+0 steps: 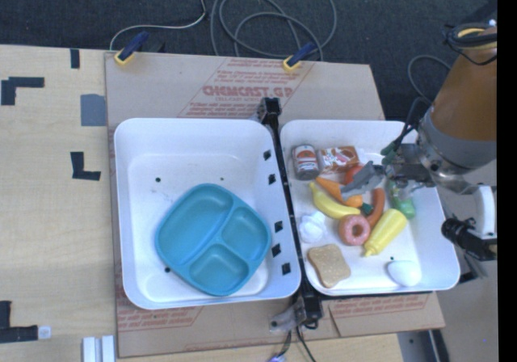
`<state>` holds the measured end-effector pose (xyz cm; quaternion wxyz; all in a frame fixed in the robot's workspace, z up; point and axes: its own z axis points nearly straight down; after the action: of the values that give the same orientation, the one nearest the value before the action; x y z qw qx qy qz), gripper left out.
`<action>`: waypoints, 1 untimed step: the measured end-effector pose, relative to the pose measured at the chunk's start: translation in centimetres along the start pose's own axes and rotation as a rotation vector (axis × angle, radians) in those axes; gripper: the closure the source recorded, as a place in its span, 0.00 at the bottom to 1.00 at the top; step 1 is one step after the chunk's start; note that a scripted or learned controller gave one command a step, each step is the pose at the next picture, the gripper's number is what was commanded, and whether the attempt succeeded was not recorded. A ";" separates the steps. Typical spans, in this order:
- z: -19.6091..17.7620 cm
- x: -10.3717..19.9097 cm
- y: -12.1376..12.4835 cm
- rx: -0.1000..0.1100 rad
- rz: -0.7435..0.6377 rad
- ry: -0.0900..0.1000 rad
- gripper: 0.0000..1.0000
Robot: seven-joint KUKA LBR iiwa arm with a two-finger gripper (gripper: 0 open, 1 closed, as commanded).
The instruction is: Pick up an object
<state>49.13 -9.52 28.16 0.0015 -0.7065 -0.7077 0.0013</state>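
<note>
In the camera view, the grey two-finger gripper (365, 178) hangs low in the shallow white right-hand bin (428, 278), over the curved yellow plastic banana (333, 204). Whether its fingers are apart or together cannot be told. Just right of the banana lie a pink ringed toy doughnut (355, 229) and a yellow squeeze bottle (384, 230). A clean pick probably needs the arm centred on one item, clear of its neighbours.

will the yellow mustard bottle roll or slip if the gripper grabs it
The mustard bottle lies on its side in the right bin, so its rounded body may roll if nudged. It looks smooth and plastic, probably light and a bit slippery. Its tapered nozzle end could squeeze out of a pinch.
</note>
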 end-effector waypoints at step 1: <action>17.7 -4.7 3.2 0.008 0.005 -0.001 0.00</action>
<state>52.25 -14.25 10.42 0.0040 -0.7082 -0.7060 0.0045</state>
